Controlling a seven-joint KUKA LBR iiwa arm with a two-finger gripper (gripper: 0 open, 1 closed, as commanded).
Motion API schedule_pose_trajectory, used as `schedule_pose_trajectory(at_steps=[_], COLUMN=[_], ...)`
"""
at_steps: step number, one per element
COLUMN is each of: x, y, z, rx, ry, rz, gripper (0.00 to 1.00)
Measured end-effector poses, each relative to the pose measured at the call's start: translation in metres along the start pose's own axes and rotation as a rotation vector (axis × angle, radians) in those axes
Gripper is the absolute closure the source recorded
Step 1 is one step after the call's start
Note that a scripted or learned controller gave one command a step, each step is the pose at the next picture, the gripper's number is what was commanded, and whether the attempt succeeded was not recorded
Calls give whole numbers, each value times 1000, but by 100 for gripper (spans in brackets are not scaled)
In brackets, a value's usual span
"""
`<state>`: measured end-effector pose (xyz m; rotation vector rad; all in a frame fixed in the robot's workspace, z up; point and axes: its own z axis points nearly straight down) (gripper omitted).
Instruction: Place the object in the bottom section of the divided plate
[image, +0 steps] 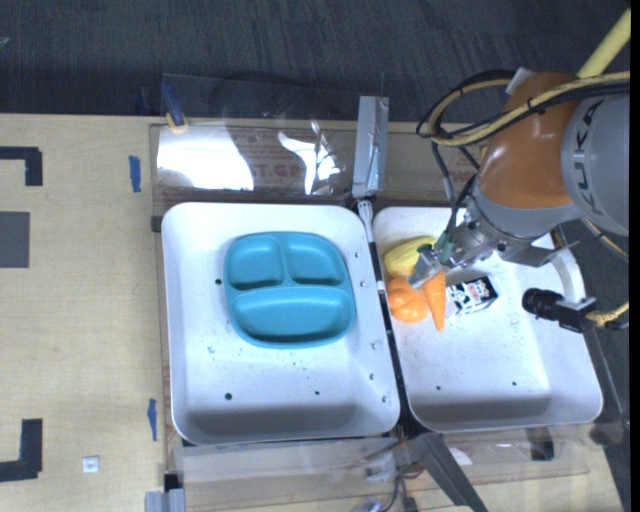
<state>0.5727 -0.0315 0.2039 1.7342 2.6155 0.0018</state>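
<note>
Nearest me, lower centre, I see the left bin (200, 400) holding the blue divided plate (290, 287). Right of it, in the right bin (520, 395), the gripper (440, 262) is closed on the orange carrot (436, 300), beside an orange fruit (404, 301). Farther up lies a yellow lemon (405, 255).

Two shallow white plastic bins side by side. Blue divided plastic plate (289, 287) sits in left bin (200, 390), upper middle. Right bin (520, 390) holds yellow, orange round and orange carrot-shaped toys (437, 300) (clustered upper left), gripper (440, 262) above them.
</note>
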Motion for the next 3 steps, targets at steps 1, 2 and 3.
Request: schedule_pose_trajectory(at_steps=[1, 2, 3], x=[41, 86, 85], y=[60, 123, 123], z=[20, 34, 33], rx=[1, 0, -1], ry=[2, 2, 1], rz=[-71, -141, -140], gripper=[100, 100, 0])
